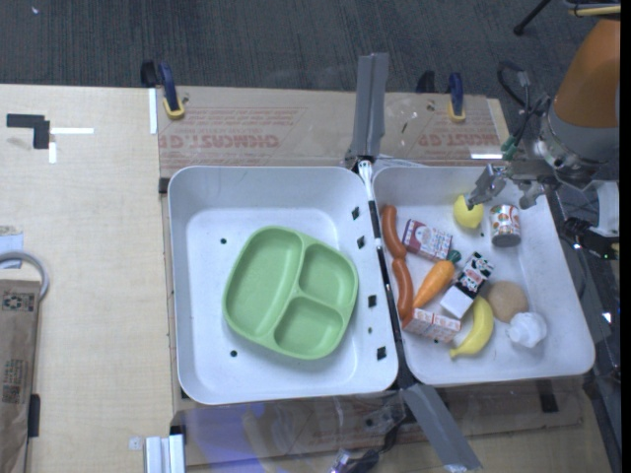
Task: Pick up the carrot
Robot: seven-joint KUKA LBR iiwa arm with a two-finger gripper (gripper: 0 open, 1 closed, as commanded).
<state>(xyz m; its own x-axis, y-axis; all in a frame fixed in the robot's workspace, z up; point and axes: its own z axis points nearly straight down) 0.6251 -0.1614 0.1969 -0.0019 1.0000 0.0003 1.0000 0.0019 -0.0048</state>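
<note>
Camera view gives us the carrot (434,282) lying in the right bin (567,358), near its left side, long axis slanted from upper right, where the green top sits, down to lower left. Our gripper (505,187) hangs over the bin's upper right part, above a lemon (466,212) and a small can (505,225), so the carrot lies down and to the left of it, well apart. Whether the gripper is open or closed we cannot tell. Close neighbours crowd the carrot: two sausages (398,264) on its left, a red carton (427,238) just above, a black-and-white box (474,273) just to its right and a banana (475,329) below. We judge a closing direction across the slant would suit best. The left bin (187,284) holds a green plate (291,292). Both bins rest on a pale wooden surface (79,225), with dark carpet beyond.
</note>
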